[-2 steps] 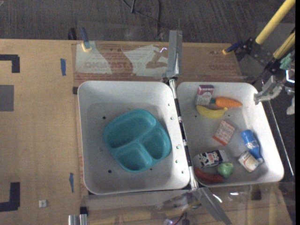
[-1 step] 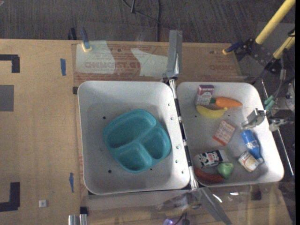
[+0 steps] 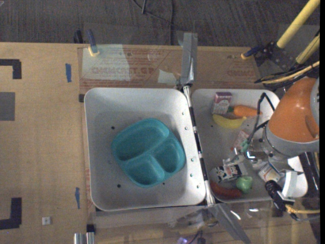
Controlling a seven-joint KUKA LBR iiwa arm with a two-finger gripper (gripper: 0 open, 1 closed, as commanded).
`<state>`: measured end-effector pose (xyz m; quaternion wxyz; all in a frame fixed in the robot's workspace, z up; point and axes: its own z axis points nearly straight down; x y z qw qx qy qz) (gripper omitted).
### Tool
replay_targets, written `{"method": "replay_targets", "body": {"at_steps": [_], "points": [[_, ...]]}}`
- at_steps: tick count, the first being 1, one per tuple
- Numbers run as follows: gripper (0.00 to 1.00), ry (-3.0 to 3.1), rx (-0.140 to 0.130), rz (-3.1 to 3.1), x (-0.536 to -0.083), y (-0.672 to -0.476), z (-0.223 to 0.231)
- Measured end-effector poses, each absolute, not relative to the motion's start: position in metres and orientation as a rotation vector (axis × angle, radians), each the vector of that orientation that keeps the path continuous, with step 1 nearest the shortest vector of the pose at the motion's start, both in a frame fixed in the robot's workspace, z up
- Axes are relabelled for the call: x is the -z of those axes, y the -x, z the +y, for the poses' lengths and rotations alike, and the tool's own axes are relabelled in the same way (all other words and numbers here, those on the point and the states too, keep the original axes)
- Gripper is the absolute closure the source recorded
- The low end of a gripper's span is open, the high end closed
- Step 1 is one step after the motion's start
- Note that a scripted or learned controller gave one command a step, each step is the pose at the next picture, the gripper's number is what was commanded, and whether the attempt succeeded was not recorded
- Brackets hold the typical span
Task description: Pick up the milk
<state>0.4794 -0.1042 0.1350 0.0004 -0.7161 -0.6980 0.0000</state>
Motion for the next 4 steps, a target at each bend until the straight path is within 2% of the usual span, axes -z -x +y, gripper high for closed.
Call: {"method": "replay_targets", "body": {"at_steps": [1, 2, 3, 4], "points": [[0.0, 2.214, 0.021, -2.246, -0.112, -0.485, -0.095], [1.0, 2.233, 0.023, -2.249, -0.124, -0.487, -0.1], [1.0, 1.964, 0.002, -2.458, -0.255, -0.591, -0.118], [0.0, 1.96, 0.001, -2.458, -0.254, -0.591, -0.117]]}}
